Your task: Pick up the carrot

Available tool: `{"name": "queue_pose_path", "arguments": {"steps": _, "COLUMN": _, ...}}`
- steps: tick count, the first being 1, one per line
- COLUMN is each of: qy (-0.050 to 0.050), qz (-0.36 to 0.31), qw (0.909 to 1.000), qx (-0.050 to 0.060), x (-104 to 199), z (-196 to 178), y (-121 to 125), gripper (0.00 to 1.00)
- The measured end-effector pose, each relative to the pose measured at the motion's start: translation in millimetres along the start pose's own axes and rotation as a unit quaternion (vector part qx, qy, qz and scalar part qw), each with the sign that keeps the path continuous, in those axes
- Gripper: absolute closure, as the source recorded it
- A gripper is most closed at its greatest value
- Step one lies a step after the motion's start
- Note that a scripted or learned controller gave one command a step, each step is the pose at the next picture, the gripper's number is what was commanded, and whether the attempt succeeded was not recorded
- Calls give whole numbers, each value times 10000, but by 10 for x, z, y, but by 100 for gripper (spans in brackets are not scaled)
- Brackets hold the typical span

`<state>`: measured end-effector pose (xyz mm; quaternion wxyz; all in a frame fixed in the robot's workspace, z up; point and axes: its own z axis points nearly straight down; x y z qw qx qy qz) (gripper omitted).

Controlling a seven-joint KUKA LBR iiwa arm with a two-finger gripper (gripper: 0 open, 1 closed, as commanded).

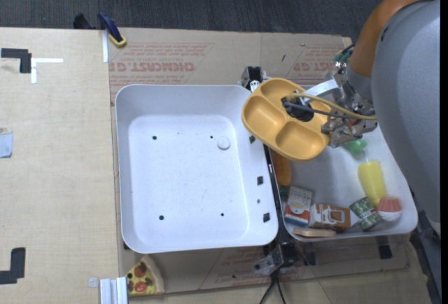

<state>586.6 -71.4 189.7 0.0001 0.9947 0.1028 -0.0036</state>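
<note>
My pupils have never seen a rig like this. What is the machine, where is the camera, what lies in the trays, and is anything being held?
One camera, fixed above the bench, looks down at a slant. The grey arm with the orange band is a robot reaching in from the right; its hand is over the right bin. That bin holds toy food: the carrot, orange, lying partly under a yellow divided dish, plus a yellow piece and small cartons. The left bin holds a small white disc. Whether the hand grips anything cannot be told here.
</note>
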Motion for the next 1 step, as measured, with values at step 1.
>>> {"name": "queue_pose_path", "arguments": {"steps": 1, "qy": 8, "qz": 3, "qw": 10000, "qx": 1, "x": -796, "z": -286, "y": -772, "gripper": 100}}
